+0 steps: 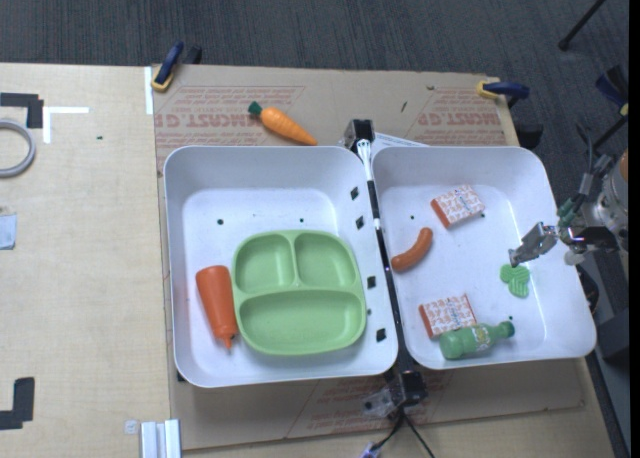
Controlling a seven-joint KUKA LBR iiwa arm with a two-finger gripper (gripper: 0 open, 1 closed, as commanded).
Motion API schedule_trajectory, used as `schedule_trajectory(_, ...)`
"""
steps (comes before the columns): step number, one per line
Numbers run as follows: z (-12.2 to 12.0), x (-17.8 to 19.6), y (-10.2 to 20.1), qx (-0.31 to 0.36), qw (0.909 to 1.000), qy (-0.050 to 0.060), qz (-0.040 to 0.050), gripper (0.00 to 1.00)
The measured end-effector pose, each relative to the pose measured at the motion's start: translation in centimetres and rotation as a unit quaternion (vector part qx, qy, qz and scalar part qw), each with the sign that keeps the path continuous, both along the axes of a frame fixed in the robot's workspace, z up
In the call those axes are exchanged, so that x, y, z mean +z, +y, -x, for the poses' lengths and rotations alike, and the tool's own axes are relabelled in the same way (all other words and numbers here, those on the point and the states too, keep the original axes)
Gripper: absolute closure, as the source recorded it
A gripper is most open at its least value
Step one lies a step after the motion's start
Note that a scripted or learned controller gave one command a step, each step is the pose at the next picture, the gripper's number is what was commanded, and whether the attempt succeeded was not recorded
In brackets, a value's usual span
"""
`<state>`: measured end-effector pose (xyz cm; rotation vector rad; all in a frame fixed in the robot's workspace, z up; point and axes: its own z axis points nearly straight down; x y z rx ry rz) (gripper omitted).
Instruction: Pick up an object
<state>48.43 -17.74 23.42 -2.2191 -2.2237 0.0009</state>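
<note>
Green toy (517,279) just below fingers (528,244).

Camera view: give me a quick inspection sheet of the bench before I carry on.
Surface: two white bins on cardboard.
Job's things: left bin has green divided plate and orange carrot; right bin has sausage, two snack packs, green bottle, green leaf piece.
Clutter: small carrot on cardboard behind bins.
Grippers: gripper over right bin's right edge, above leaf piece; nothing seen held.
Cables: cable at front edge.
Surroundings: clamps, dark carpet.
</note>
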Motion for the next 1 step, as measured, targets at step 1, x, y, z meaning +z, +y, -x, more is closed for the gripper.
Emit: schedule_trajectory(1,0.65,-10.51,8.06,-0.085,0.9964,0.000,-0.0003,0.00)
